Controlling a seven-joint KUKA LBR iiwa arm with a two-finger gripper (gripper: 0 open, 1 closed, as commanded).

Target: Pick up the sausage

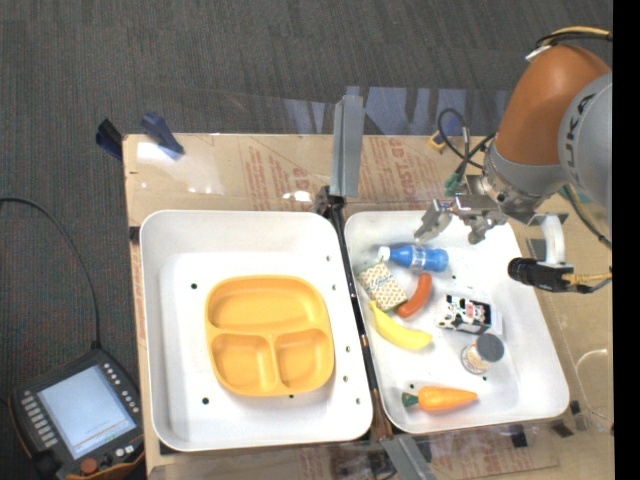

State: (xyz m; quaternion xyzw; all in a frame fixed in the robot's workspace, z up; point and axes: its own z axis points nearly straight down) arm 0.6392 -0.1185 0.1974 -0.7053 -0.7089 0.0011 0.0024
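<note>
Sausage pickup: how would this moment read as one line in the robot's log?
sausage: in right bin, between banana and bottle | gripper: open, above bin's far edge | not grasped

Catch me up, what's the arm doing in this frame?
The KUKA arm reaches in from the right, its gripper open above the far end of the right bin, holding nothing. The sausage it's meant to pick lies untouched in that bin, between a blue bottle and a banana, beside a patterned wrapped item. A carrot lies nearer the front. The left bin holds a yellow divided plate.
</note>
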